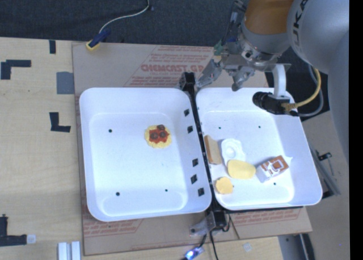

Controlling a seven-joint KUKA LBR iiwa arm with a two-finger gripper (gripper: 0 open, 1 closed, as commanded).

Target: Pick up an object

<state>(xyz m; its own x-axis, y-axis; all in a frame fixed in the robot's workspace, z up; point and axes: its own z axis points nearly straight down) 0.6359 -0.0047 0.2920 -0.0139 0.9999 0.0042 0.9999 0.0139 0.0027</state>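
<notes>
Right bin (295,156), near end, holding five items:
- Small yellow disc (224,185), nearest the front rim, close to the divider side.
- Larger yellow oval piece (241,170), just behind and right of the disc.
- Brown-and-white block (274,167) resting on a grey piece, right of the oval, near the right wall.
- White fried-egg shape (232,150), touching the oval's far edge.
- Tan bread-like slice (212,150), lying lengthwise just left of the egg, alongside the divider.

Left bin (96,139), holding one item:
- Small pizza-like round (158,135), yellow with red and dark toppings, alone near the bin's middle, toward its right half.

My gripper (227,78): at the far end, above the far rim of the right bin, near the black clip where the two bins meet. My fingers (207,75) are spread apart, with nothing between them. Every item in the right bin lies well apart from them, toward the near side; the pizza round lies well apart to the near left.

Beyond: brown cardboard sheet (147,66) under both bins, and a yellow-and-blue cable end (97,39) at its far left corner.
</notes>
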